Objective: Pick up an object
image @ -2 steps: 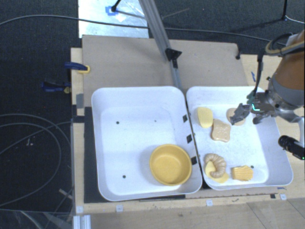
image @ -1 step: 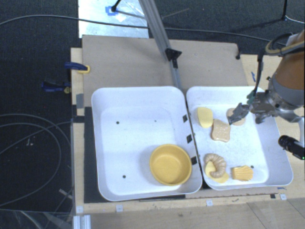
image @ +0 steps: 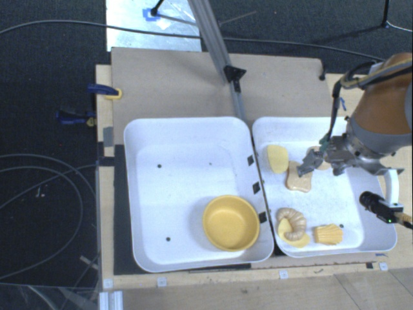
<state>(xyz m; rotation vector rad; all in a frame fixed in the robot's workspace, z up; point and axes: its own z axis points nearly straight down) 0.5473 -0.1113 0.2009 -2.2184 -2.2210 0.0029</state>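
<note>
Arm: the grey arm with its orange band (image: 387, 102) comes in from the right, over the right bin's far right part.
Tool: the tool (image: 316, 163) hangs low over the right bin, near the middle of its far half.
Tool state: cannot tell; nothing is seen between its parts.
Tan piece: a pale tan, flat toy food piece (image: 299, 179) lies just at the tool's tip, near the middle of the right bin; whether they touch is unclear.
Yellow wedge: a yellow rounded wedge (image: 277, 158) lies near the right bin's left wall, just beside the tan piece, on its left.
Croissant: a curled, ridged croissant-like toy (image: 292, 225) sits near the right bin's near left corner.
Ridged yellow piece: a small ridged yellow item (image: 328, 234) lies just right of the croissant, along the near edge.
Yellow bowl: a yellow bowl (image: 231, 222) stands upright in the left bin, towards its near right corner.
Bins: left bin (image: 161, 173) and right bin (image: 371, 237), both white, lie side by side with rims touching.
Table: the brown table (image: 168, 82) carries both bins; a blue and yellow clamp (image: 103, 91) grips its far left edge.
Pole: a grey pole (image: 213, 31) slants down to the table's far edge, between the bins.
</note>
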